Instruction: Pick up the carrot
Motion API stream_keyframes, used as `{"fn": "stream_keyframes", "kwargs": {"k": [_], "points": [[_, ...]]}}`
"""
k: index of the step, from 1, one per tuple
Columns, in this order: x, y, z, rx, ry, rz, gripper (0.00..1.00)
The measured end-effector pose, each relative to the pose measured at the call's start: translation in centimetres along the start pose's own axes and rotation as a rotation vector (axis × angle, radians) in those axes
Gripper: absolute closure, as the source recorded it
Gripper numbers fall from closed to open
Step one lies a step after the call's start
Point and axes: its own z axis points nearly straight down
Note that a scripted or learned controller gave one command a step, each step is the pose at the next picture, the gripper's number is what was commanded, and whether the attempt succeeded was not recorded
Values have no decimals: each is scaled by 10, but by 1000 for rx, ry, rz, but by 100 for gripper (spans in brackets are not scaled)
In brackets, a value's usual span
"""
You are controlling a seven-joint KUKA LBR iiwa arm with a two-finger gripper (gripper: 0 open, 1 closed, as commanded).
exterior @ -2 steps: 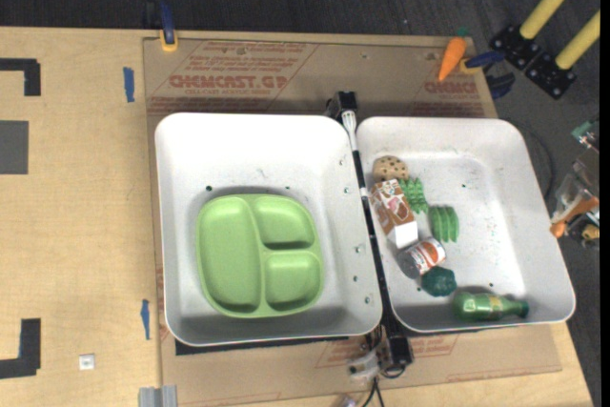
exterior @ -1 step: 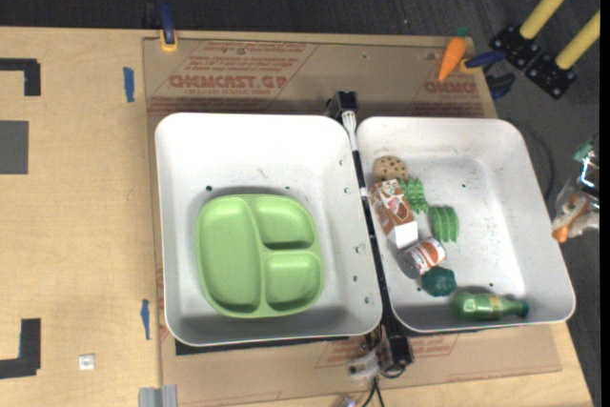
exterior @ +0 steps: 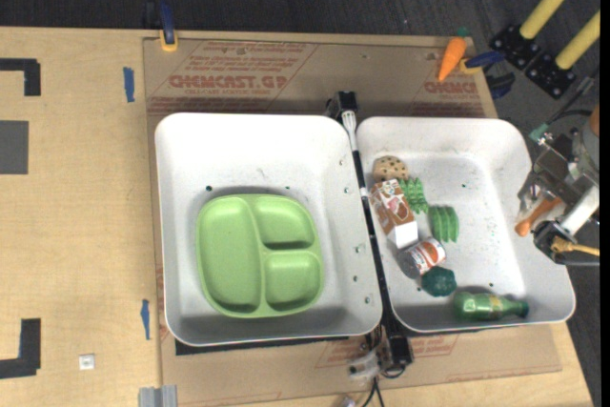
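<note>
The grey arm's end effector (exterior: 558,200) hung over the right rim of the right bin (exterior: 496,140). The orange carrot (exterior: 526,220) sat just beside it at that rim. Whether the end effector was clenched on the carrot or released could not be told. A green divided plate (exterior: 257,254) lay in the left bin (exterior: 191,148).

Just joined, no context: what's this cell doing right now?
The gripper sits at the right bin's right rim with an orange thing, probably the carrot, at its fingers; a firm grasp isn't clear. A cookie, snack packets and a green bottle lie in that bin. The left bin holds a green divided plate.
</note>
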Motion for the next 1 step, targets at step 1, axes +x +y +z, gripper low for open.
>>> {"fn": "stream_keyframes", "kwargs": {"k": [1], "points": [[16,-28,65,1,0,-666,100]]}}
